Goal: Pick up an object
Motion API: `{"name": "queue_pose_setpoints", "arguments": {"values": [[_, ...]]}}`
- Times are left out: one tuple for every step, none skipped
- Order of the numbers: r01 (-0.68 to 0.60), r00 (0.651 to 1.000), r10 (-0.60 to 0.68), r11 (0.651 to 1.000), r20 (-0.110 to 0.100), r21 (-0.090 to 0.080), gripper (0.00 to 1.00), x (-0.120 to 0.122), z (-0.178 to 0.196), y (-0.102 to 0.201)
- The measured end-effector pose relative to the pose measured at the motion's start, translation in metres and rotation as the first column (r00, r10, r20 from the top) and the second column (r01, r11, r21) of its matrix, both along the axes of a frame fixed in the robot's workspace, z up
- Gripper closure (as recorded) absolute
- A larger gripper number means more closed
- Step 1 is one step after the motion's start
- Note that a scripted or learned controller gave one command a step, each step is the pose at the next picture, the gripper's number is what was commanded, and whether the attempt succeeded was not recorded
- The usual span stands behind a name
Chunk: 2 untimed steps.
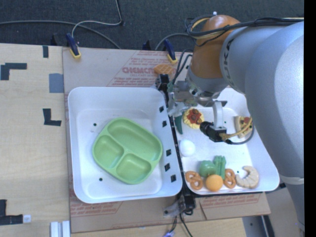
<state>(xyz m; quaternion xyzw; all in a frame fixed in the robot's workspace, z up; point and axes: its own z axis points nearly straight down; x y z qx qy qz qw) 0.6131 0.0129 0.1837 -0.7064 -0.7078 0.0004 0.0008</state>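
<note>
Grey arm (266, 73) looming at right, bent over right bin (261, 154). Left bin (79, 132) with green tray (127, 151) lying flat inside. Gripper (178, 110) low at right bin's far left, by the wall between bins; open or closed, impossible to tell. Just beside it, red-and-yellow toy (193, 117). Along right bin's near edge: croissant (248, 177), green toy (212, 166), orange ball (214, 182), pretzel (194, 179). White ball (187, 147) near the wall, apart from gripper.

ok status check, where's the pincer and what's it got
Pincer low at right bin's left wall, grip state unclear. Pizza slice just beside it, not seen held. Egg, broccoli, orange, pretzels loose near front.
</note>
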Motion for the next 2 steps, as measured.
{"name": "queue_pose_setpoints", "arguments": {"values": [[0.002,1.000,-0.002,1.000,0.001,-0.002,1.00,0.0249,0.0152,-0.0749],[0.001,1.000,-0.001,1.000,0.001,-0.002,0.00,0.0249,0.0151,-0.0743]]}}
